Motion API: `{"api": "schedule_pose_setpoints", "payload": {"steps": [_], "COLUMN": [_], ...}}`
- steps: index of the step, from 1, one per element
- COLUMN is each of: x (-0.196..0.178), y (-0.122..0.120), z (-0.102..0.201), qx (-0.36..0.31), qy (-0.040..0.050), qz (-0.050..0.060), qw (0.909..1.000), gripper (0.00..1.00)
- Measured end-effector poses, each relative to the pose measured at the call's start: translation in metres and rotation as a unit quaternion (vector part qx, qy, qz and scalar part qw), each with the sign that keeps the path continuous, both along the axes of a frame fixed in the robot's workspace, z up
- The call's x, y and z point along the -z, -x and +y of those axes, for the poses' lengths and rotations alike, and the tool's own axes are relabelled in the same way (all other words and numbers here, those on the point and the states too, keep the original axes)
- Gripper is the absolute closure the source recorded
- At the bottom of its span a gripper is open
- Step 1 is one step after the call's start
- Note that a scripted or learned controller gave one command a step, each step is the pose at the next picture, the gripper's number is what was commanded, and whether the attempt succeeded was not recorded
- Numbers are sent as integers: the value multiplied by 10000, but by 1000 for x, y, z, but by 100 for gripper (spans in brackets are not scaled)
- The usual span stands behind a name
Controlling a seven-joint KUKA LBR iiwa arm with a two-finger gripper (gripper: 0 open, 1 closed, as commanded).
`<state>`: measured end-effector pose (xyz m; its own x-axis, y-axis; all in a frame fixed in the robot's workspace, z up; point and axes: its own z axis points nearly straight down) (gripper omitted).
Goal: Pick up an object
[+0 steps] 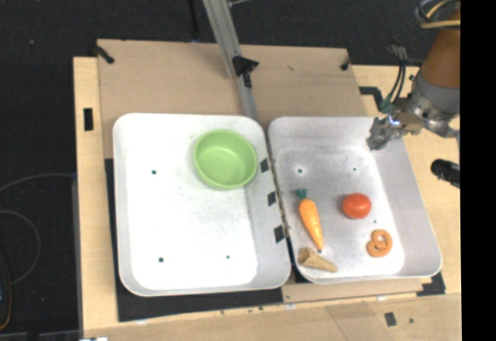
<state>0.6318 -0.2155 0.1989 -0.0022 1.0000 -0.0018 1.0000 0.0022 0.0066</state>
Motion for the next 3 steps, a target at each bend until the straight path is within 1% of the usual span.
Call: {"api": "schedule_pose_setpoints", "payload": {"steps": [1,2,3], "x": [-47,-98,-87], "y": [-7,-8,7], "z": [4,3,41], "qx": [-8,-11,-8], "qy": [-1,3,-1], "qz": [-4,-3,33], "qw": [10000,10000,10000], "gripper": [100,100,100]}}
